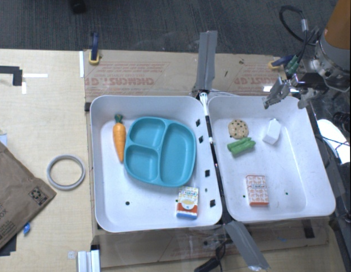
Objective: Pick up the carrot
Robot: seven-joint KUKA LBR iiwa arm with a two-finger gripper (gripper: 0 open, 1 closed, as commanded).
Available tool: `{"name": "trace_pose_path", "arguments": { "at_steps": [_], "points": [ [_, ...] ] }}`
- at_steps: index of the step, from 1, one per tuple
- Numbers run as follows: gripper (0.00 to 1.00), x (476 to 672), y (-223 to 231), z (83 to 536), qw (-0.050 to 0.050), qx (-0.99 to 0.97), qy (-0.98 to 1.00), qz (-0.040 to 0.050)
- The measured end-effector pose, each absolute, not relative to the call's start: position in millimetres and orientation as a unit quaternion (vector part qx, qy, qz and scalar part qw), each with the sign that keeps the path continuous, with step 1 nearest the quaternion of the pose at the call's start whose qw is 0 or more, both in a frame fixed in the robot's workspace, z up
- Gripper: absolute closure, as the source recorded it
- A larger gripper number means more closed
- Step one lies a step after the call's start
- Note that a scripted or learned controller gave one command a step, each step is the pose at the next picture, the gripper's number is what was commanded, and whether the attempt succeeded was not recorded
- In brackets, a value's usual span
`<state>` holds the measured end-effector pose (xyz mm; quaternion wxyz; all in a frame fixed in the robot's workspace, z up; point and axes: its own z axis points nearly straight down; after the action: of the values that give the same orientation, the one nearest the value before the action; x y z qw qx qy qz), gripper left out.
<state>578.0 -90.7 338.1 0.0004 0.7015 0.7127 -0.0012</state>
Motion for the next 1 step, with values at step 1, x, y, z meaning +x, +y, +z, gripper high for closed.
{"name": "trace_pose_path", "arguments": {
  "at_steps": [1],
  "points": [
    [0.0, 626.6, -102.4, 291.2, 0.0, 0.722, 0.692, -0.0017]
  ]
}}
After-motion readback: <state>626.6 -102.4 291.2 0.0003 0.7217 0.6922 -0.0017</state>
